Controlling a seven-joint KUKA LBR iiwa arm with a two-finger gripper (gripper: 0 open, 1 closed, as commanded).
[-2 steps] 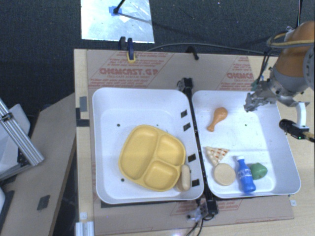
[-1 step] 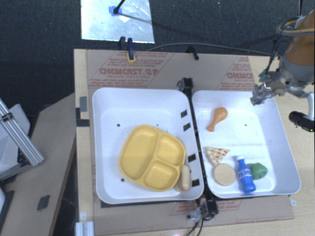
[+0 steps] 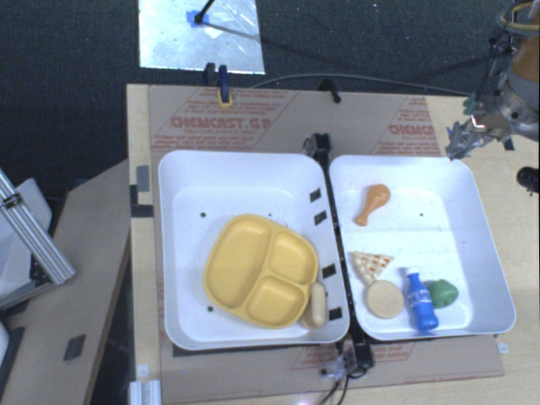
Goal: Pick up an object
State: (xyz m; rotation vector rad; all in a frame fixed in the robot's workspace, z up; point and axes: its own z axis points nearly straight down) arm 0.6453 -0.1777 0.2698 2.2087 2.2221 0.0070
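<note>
In the right bin (image 3: 485, 226) lie an orange chicken drumstick (image 3: 372, 202), a pizza slice (image 3: 370, 264), a round tan cookie (image 3: 385, 299), a blue bottle (image 3: 419, 299) and a green lump (image 3: 443, 293). The left bin (image 3: 181, 226) holds a yellow divided tray (image 3: 260, 268) with a beige bread roll (image 3: 316, 304) against its right corner. My gripper (image 3: 460, 144) hangs at the far right, above the right bin's back right corner, well away from all the objects. Nothing shows between its fingertips.
A clamp (image 3: 321, 146) sits at the back where the two bins meet. A shiny metal sheet (image 3: 198, 24) lies on the dark floor beyond the bench. A metal rail (image 3: 34, 234) slants in at the left edge.
</note>
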